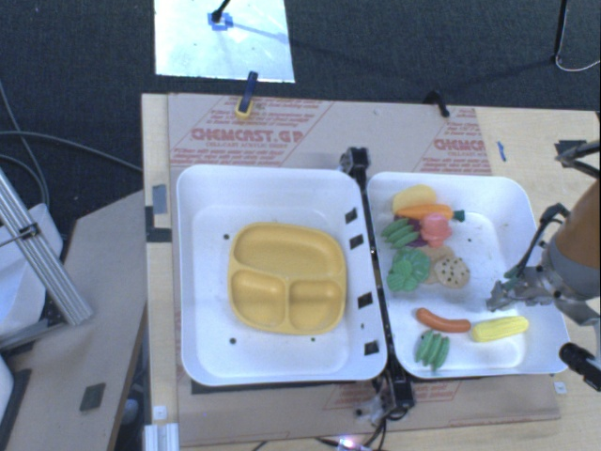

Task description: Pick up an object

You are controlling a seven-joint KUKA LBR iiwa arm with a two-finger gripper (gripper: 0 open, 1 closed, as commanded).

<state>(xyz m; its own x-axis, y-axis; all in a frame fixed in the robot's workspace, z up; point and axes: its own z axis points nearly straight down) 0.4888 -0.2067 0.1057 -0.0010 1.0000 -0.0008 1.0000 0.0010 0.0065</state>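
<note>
- Worktop (310, 125) carries two shallow white bins side by side.
- Left bin (202, 252) holds a yellow divided tray (285, 277), lying flat near the middle.
- Right bin (512, 205) holds toy food: yellow piece (414, 198) at the top, carrot (427, 210), pink piece (436, 227), purple piece (402, 233), broccoli (408, 271), cookie (452, 272), sausage (443, 322), corn cob (500, 328), green beans (432, 348).
- Arm enters from the right; claw (505, 296) sits low inside the right bin, just above the corn cob, right of the cookie.
- Claw opening: cannot tell; nothing visibly between its tips.
- All food items rest on the bin floor.
</note>
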